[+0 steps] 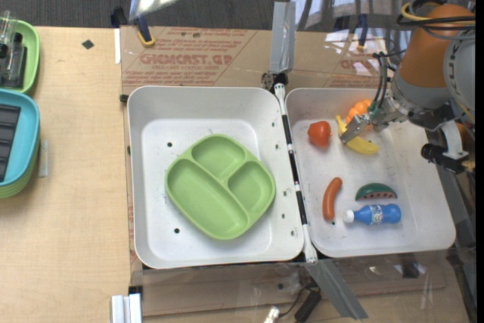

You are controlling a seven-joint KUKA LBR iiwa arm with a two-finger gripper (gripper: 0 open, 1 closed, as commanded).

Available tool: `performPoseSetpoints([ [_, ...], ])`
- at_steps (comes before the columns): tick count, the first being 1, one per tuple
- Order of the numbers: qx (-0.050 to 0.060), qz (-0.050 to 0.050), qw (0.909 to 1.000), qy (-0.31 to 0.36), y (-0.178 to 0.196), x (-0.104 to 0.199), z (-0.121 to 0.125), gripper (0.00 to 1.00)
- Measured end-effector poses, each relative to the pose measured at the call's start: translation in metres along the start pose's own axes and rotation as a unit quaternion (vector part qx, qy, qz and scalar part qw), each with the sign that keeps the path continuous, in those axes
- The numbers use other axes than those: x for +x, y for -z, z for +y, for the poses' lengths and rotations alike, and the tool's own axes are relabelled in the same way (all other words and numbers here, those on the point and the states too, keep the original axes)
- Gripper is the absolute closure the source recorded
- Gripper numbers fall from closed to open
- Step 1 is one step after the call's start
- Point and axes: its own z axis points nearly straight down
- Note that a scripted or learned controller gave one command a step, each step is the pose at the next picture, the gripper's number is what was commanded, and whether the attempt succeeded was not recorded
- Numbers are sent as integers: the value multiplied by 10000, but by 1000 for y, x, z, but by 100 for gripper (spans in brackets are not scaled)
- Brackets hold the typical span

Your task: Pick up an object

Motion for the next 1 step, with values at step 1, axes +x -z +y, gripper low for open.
performPoseSetpoints([
  [1, 15, 13, 10000, -17, 9, -1, -1, 100],
])
